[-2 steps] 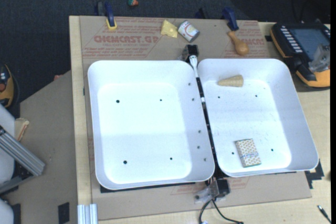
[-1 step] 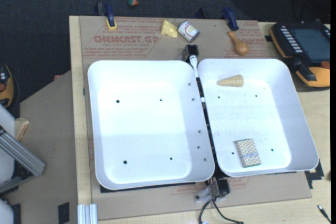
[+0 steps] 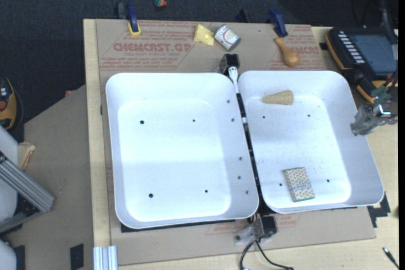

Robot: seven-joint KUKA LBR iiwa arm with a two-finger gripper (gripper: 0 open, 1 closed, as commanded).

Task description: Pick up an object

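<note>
Near edge of right bin (image 3: 354, 136): a patterned rectangular block (image 3: 298, 183) is lying flat on the bin floor. Farther back in the same bin, a tan cone-shaped piece (image 3: 278, 97) is resting on its side near the far wall. Left bin (image 3: 126, 136) is sitting alongside, rims touching. The hand (image 3: 373, 116) is hovering at the right bin's right rim, well apart from both objects; cannot tell whether it is open or closed. Beyond the bins, a yellow wedge (image 3: 204, 35) is lying on the counter (image 3: 158, 47).
</note>
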